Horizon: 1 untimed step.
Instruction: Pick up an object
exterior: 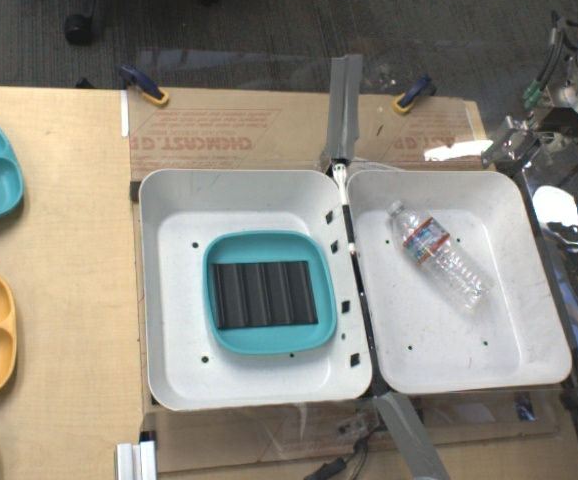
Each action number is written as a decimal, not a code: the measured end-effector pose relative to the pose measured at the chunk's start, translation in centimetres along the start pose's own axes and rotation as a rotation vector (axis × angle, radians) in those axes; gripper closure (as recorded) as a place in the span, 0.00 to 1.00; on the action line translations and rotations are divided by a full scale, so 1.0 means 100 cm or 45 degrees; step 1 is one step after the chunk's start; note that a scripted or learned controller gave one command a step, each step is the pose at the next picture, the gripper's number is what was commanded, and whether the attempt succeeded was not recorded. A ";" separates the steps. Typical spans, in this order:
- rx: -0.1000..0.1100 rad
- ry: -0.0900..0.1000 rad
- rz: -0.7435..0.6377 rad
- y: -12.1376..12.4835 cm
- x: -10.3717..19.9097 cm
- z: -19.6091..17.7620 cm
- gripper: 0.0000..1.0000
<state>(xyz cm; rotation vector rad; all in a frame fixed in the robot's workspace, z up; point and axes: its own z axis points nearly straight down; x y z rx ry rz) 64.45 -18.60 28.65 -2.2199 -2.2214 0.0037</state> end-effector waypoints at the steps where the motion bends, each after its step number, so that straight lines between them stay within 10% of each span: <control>1: -0.004 0.000 -0.244 0.010 0.030 0.137 0.00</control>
